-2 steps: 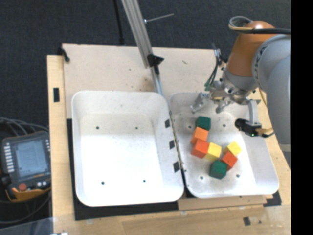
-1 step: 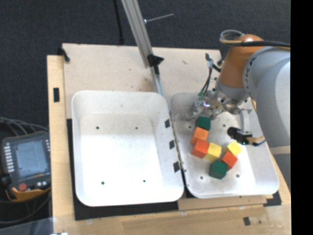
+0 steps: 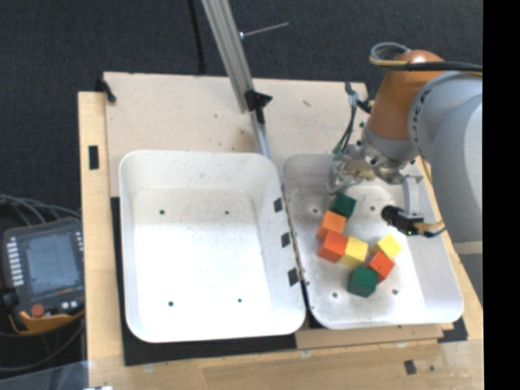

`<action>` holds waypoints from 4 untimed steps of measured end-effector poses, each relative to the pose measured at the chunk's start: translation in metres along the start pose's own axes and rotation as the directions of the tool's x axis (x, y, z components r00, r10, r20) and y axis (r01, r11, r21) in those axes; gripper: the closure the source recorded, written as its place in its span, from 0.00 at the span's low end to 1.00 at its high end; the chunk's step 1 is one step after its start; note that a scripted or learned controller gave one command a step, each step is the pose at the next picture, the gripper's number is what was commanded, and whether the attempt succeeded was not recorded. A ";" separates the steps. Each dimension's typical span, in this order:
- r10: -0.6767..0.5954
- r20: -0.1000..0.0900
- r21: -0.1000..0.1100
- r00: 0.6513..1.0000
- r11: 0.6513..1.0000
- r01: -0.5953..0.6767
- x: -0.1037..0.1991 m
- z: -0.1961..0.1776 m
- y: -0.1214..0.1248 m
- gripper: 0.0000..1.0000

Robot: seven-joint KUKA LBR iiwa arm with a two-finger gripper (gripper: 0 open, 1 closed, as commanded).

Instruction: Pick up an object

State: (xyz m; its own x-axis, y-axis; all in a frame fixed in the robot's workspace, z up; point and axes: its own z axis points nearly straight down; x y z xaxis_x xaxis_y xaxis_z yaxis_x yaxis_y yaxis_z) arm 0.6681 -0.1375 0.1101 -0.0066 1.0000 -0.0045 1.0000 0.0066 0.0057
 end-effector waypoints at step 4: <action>0.001 -0.004 0.006 1.000 1.000 -0.001 0.064 -0.131 0.002 1.00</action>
State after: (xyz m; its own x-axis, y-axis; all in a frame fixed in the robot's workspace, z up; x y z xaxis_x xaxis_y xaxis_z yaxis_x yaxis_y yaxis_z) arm 0.6694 -0.0727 0.2412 -0.0058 1.0000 0.0000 1.0000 0.0058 -0.0006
